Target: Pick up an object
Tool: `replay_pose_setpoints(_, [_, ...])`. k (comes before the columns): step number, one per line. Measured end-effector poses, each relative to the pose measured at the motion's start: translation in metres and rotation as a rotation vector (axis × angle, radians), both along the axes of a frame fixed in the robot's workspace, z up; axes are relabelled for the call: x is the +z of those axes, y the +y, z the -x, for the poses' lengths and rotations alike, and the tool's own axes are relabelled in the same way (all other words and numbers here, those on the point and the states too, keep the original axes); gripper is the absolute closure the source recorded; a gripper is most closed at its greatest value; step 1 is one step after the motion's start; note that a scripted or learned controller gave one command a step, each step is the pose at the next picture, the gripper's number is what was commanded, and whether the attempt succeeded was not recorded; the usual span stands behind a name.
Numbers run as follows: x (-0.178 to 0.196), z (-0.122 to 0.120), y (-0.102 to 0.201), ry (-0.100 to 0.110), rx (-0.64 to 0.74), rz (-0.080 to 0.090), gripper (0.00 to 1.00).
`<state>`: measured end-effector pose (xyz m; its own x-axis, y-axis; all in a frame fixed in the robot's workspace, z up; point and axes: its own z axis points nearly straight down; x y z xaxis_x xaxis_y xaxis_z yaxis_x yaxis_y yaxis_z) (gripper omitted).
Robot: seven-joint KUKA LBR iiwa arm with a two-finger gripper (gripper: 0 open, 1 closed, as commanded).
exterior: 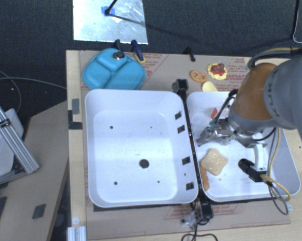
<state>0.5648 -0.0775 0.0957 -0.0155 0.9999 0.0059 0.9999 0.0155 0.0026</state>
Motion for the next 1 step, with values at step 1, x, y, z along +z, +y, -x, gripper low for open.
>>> replay_pose_setpoints(1, [0.0106,0.0005,-0.0094,-0.001,-0.012,0.006,1.0])
